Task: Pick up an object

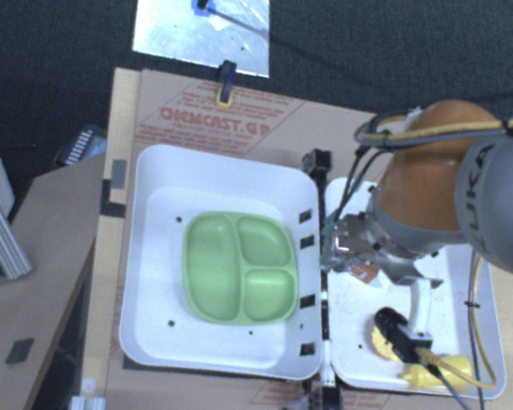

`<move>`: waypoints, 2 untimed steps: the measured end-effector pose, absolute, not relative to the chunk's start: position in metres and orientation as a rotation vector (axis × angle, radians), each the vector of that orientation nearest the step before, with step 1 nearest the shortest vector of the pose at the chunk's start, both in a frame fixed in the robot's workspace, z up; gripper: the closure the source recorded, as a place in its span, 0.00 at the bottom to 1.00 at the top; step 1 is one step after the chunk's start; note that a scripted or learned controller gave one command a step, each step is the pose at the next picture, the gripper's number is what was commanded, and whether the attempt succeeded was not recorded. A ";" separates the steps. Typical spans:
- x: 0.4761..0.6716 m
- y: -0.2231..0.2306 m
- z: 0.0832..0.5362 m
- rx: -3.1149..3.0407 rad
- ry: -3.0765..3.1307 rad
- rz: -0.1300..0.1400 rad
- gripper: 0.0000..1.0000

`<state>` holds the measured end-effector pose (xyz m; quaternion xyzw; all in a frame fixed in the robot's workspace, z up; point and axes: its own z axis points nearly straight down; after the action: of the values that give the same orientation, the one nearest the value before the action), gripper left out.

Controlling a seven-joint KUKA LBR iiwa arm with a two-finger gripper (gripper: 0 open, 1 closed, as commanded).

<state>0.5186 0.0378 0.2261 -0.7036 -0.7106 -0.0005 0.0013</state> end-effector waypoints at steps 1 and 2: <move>0.508 0.087 0.216 -2.209 -2.231 -0.002 1.00; 0.504 0.110 0.223 -2.213 -2.231 -0.003 1.00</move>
<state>0.5038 0.1097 0.2226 -0.7042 -0.7100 -0.0010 -0.0001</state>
